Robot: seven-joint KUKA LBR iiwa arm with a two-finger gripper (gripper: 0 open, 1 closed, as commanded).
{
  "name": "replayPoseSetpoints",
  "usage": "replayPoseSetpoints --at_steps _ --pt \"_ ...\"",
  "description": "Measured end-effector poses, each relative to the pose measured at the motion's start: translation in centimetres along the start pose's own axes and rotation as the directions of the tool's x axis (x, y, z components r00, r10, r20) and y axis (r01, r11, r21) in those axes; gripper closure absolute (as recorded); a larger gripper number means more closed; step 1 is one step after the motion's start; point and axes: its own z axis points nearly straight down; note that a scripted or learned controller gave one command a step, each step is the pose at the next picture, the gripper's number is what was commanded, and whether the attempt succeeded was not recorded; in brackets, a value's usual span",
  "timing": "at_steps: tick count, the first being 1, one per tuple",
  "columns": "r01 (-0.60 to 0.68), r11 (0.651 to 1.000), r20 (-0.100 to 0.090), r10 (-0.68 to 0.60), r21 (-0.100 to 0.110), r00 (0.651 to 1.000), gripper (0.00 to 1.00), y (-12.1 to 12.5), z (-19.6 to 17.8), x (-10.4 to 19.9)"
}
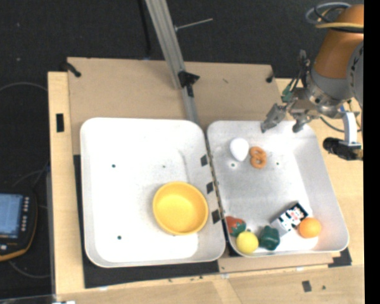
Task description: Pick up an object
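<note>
Your gripper (282, 121) hangs open over the right bin's (323, 170) far edge, holding nothing. Nearest it, the pretzel (258, 158) lies long axis near-to-far, beside the egg (239, 149).

A bowl (180, 208) sits in the left bin (114, 151); a ball (310, 227) in the right bin (304, 163).

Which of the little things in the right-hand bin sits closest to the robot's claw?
The orange pretzel-shaped piece, just below the gripper; the white egg-like lump beside it lies slightly farther.
</note>
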Motion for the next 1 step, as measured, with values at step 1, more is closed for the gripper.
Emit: replayPoseSetpoints --at_steps 1 --pt "0.001 1.000 0.002 -0.001 0.001 1.000 0.00 -0.02 -0.01 -0.05"
